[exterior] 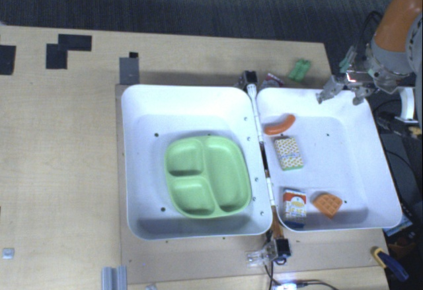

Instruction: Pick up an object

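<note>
Objects for picking, four in all, scattered across the right bin [370, 150] floor. Nearest the bin's far left corner, close to the dividing wall: an orange sausage-shaped toy [279, 124], lying at a slant. Just beside it, toward the near edge: a small patterned box [289, 152] in pale yellow and green, flat on the floor, apart from the sausage by a thin gap. Down in the near left corner: a red-and-white carton [295, 205], close against the left wall. Just beside that, along the near edge: an orange waffle-textured piece [327, 203], close to the carton, touching or not impossible to tell. Right half of this bin bare white.

Across the divider, in the left bin [142, 150]: a green divided plate [207, 175], three compartments, sitting near the bin's middle and toward its near edge.

Above the right bin's far right corner: gripper [342, 92], hanging over the rim, well apart from all four objects, with nothing seen between its fingers; released or clenched, impossible to tell at this size. Behind it, grey wrist and orange band [398, 14] at the picture's right edge.

On the bench beyond the bins' far edge: a green toy [299, 70] and a black clamp [249, 77] at the divider's far end. More clamp hardware [272, 252] at the divider's near end. Black tape marks [65, 49] toward the bench's far left corner.
</note>
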### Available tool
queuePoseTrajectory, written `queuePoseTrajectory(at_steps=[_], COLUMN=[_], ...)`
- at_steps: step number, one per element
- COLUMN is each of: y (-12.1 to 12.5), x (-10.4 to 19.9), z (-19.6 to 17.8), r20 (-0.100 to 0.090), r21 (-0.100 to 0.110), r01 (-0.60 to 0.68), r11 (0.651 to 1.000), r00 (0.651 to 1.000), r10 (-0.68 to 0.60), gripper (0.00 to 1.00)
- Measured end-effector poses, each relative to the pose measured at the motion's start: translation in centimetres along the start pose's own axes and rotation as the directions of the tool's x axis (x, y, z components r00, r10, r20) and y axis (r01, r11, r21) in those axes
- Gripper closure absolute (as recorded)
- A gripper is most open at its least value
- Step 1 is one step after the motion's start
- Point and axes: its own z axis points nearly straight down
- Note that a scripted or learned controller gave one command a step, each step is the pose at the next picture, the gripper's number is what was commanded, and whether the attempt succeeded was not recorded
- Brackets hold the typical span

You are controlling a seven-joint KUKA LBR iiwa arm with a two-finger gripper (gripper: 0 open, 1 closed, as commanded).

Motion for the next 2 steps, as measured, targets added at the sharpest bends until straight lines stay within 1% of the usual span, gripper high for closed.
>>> queuePoseTrajectory(at_steps=[1, 2], y=[-0.2, -6.7], x=[3.9, 5.2], z=[8.6, 9.3], r20=[-0.003, -0.001], r21=[0.006, 0.004], r01=[0.001, -0.004], r11=[1.000, 1.000], r00=[1.000, 1.000], r10=[0.000, 0.004], gripper=[0.00, 0.00])
